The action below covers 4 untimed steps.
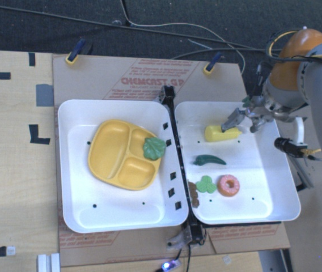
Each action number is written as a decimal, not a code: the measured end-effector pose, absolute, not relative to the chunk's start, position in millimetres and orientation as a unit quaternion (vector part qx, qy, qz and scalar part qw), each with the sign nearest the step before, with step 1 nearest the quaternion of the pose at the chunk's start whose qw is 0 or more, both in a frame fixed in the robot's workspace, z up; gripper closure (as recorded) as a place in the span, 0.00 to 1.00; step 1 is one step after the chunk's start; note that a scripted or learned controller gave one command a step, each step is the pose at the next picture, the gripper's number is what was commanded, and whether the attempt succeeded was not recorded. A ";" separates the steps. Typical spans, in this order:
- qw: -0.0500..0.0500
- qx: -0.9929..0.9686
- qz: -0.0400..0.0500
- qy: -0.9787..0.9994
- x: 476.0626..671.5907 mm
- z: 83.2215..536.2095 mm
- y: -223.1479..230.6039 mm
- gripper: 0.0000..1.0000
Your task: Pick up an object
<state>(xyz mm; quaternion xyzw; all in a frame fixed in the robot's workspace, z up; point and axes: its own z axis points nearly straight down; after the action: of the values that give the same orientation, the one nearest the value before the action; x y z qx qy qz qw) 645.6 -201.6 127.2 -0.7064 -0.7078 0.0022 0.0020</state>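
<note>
Gripper: and there's the gripper (pixel 233 122), low over the far end of the right bin (pixel 274 177), fingers angled down toward the bin's inner side, their tips right at the yellow block (pixel 222 133). Whether those fingers are spread or pressed together, I cannot tell from up here, and nothing shows between them.
Arm: the grey arm (pixel 297 86) leans in over the right bin's far outer corner, orange band (pixel 300 50) bright above the wrist.
Yellow block: lying flat on the bin floor near the far edge, roughly midway across, its outer end just under the fingertips.
Green pepper: a dark green curved piece (pixel 209 160) sits near the bin's middle, just nearer the camera than the block and apart from it.
Green leaf toy: a small clover-shaped piece (pixel 206 185) toward the near inner corner, just beside the donut (pixel 228 185).
Donut: pink-iced ring, flat on the floor toward the near edge.
Brown piece: something small and dark (pixel 193 192) hugs the inner wall by the near corner; too small to name.
Left bin: the left bin (pixel 73 169) carries a yellow divided tray (pixel 118 154), tilted across its middle.
Lettuce piece: a green ruffled piece (pixel 154 148) rests on the tray's edge nearest the right bin.
</note>
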 end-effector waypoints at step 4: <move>-0.001 -0.707 0.000 -0.708 657.2 205.9 -195.5 1.00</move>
<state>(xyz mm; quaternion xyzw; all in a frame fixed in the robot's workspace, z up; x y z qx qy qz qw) 657.2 -195.5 205.9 -0.7066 -0.7076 -0.0005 -0.0008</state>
